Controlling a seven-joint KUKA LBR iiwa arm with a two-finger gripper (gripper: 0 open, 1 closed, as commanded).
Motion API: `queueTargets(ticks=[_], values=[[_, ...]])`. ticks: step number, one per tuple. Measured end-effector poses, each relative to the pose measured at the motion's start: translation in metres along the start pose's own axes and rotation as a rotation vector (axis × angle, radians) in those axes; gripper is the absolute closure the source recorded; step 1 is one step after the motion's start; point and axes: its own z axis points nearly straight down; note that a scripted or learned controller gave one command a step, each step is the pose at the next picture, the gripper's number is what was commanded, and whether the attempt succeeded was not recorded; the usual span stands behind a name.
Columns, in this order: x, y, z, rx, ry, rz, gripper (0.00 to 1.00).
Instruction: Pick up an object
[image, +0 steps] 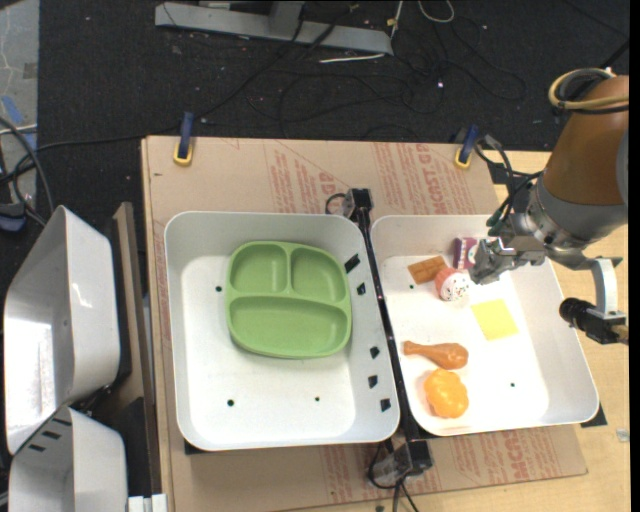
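The right bin (560, 400) holds several toy foods. An orange-brown block (427, 269) lies at its back left, with a purple item (465, 250) and a pale speckled ball (454, 288) beside it. A yellow square (494, 320) lies mid-bin. An orange drumstick (437, 352) and an orange fruit (446, 393) sit toward the front. My gripper (487, 264) hangs low over the back of this bin, just right of the purple item and the ball. Nothing shows between its fingers.
The left bin (200, 400) bears a green divided plate (289, 299). A black divider (375, 300) runs between the bins. Clamps (182, 152) hold the brown board's back edge. White containers (50, 330) stand at far left. Cables lie on the dark floor behind.
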Motion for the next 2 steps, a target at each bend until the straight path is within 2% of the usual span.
queueTargets(ticks=[1,2], values=[[0.051,0.003,0.009,0.003,0.000,0.001,1.00],[0.103,-0.007,0.002,0.004,0.001,0.000,1.00]])
